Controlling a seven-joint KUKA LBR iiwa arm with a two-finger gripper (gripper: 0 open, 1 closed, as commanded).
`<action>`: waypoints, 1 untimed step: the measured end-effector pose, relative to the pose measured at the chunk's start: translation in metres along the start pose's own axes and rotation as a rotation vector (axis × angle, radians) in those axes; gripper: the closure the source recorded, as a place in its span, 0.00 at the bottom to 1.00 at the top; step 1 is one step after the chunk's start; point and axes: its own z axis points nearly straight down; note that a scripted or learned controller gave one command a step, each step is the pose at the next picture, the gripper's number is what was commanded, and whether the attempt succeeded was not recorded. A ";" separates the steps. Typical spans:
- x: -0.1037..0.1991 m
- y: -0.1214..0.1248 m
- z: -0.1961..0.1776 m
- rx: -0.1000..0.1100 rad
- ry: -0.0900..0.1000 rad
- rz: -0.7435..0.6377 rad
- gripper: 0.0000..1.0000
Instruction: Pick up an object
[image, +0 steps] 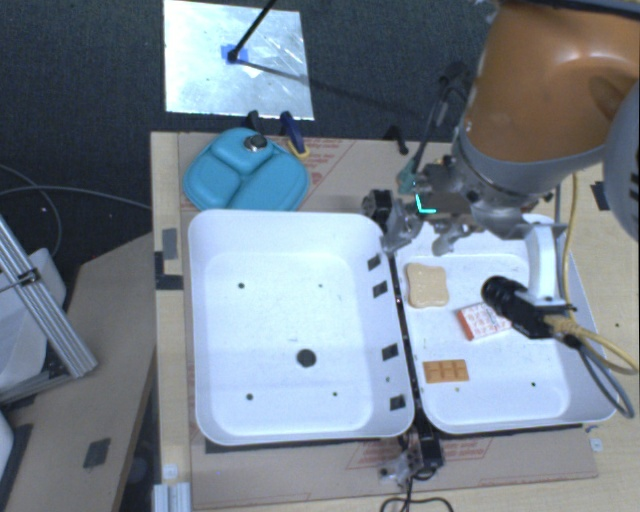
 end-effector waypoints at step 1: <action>-0.066 -0.028 0.089 0.014 -0.003 0.021 0.00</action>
